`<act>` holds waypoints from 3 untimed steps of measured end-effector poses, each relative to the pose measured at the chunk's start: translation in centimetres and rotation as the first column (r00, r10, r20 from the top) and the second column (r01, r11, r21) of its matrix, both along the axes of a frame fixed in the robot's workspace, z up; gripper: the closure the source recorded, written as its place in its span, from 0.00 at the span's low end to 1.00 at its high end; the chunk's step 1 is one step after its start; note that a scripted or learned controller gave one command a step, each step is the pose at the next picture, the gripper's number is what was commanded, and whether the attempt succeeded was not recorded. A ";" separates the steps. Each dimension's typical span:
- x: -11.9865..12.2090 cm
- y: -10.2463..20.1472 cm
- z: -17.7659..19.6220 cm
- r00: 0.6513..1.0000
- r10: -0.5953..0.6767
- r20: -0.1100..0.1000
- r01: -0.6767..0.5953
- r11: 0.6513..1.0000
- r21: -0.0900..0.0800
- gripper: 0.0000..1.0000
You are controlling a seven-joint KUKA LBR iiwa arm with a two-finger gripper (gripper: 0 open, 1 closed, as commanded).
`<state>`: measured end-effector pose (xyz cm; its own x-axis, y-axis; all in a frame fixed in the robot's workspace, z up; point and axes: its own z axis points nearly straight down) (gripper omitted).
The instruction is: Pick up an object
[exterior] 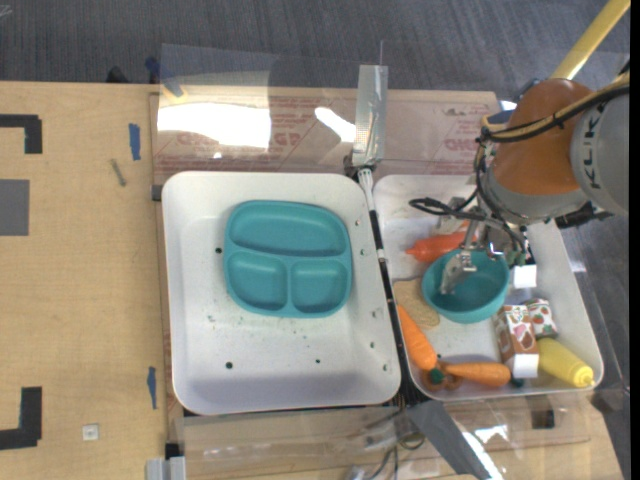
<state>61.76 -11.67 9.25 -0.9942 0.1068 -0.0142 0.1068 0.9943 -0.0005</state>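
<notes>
My end effector [462, 268] hangs low over the teal bowl [466, 290] in the right bin [585, 318], its tip down inside the bowl's rim. I cannot tell how it is set, and I see nothing in its grip, so I judge the pick not yet made; closing on something and lifting it is all left to do.

What I could take lies close around me: the bowl itself, an orange piece [437, 247] just left of it at its far side, a carrot [414, 335] along the bin's left wall, another carrot [479, 373] at the near edge, a patterned carton [525, 330] and a yellow bottle [563, 361] at the near right.

The left bin [190, 298] holds a teal divided tray [288, 257]. Both bins sit on a pale wooden bench [70, 298] with black and blue tape marks, clear plastic sheeting at the far side, and dark grey floor [300, 8] beyond
</notes>
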 end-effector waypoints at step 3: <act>-10.1 0.0 0.2 0.924 -0.381 0.021 0.381 0.925 0.007 0.00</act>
